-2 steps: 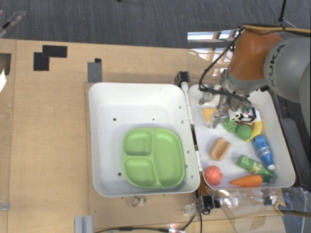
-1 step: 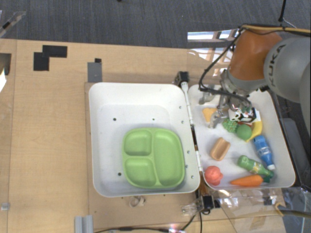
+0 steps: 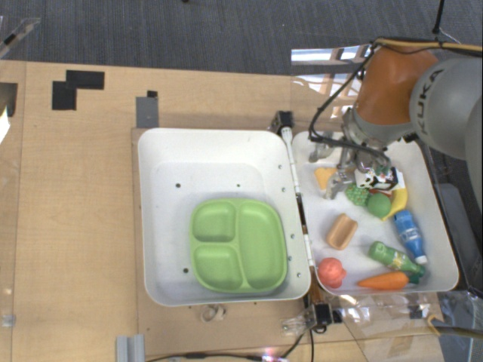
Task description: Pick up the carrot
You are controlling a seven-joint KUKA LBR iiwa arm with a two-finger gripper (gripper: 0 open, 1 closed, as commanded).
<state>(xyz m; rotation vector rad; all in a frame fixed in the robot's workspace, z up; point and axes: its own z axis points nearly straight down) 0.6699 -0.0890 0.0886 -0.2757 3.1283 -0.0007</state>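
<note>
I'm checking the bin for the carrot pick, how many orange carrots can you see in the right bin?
1. The carrot lies at the near edge of the right bin, just in front of the green bottle. The arm covers the bin's far part, so another could be hidden.

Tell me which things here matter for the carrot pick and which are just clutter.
For the job: carrot, at the right bin's near edge; gripper, above the bin's far end.

Lying about: red ball, green bottle, blue bottle, bread roll, green divided plate in the left bin.
</note>
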